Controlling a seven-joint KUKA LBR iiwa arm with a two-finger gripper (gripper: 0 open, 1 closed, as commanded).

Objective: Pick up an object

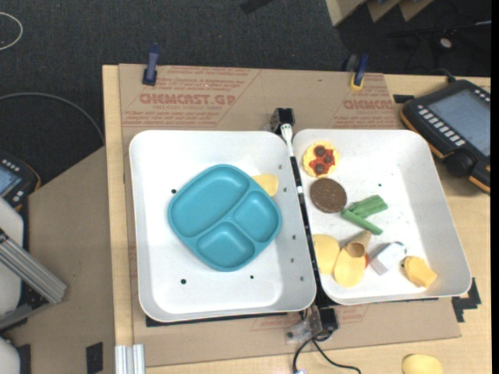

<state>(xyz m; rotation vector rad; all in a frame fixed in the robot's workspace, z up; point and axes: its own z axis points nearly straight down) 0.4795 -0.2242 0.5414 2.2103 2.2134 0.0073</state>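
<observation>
The left bin [156, 170] holds a blue divided plate [224, 216] lying flat, with a small yellow piece [266, 183] touching its upper right rim. The right bin [413, 170] holds several small toy foods. A little pizza [320, 158] lies at the top left, with a brown round disc [328, 195] just below it. A green piece [366, 213] sits mid-bin. Along the near edge lie two yellow pieces [326, 249] [350, 267], a small tan cone [355, 248], a white and grey block [386, 257] and an orange-yellow piece [419, 272].
Both bins rest on a cardboard sheet [195, 100] held by two clamps [150, 65] [359, 70]. A black hand-held pendant [452, 123] lies right of the bins. Another yellow object [421, 363] lies on the bench below the right bin.
</observation>
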